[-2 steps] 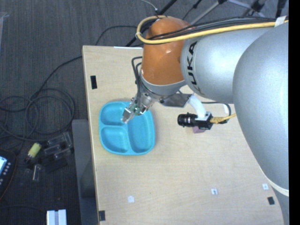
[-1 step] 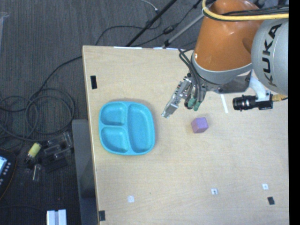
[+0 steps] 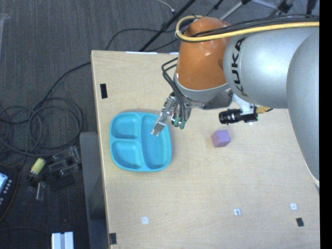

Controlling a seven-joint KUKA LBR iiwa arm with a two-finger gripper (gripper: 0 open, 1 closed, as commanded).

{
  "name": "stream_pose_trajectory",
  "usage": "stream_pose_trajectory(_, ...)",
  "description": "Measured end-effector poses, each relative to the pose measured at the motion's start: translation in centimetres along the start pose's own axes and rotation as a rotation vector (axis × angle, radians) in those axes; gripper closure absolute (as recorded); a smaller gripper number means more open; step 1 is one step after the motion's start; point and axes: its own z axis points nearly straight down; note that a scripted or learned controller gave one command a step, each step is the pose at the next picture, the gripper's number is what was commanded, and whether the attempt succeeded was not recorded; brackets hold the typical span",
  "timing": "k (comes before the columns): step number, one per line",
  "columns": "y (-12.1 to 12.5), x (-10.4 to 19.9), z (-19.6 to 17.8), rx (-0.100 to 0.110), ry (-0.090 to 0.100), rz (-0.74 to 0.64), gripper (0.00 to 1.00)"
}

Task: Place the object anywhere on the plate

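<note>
Bench front: the near part of the pale wooden bench point(image 3: 207, 206) is bare board with a few small marks, two light ones and two dark ones near the lower edge.

Floor, left: a dark carpet with a loop of black cable point(image 3: 46, 121) and a small yellow-tipped plug point(image 3: 37, 166) beside the bench's left edge.

Plate: a light blue plate point(image 3: 140, 141) with three compartments lies flat on the left part of the bench; two smaller sections sit on its left side and one long section runs along its right side.

Block: a small purple block point(image 3: 221, 138) rests on the bench to the right of the plate, well apart from the plate's rim and touching nothing else.

Gripper: the gripper point(image 3: 162, 124) hangs over the upper right part of the plate, above the long compartment, tilted down and to the left. Its fingers point(image 3: 157, 129) look drawn close together with nothing between them, though the view is too small to be certain of the gap.

Arm: the grey arm point(image 3: 270, 71) comes in from the right, with the orange band point(image 3: 202, 53) above the wrist and a yellow cable point(image 3: 244, 27) running along its top.

Bench back: the far edge of the board lies behind the orange band, with more black cables point(image 3: 155, 35) on the carpet beyond it.
</note>
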Motion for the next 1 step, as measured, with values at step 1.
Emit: stream_pose_trajectory(1, 5.45, 1.07, 3.96, 0.000, 0.000, -0.143, 1.00)
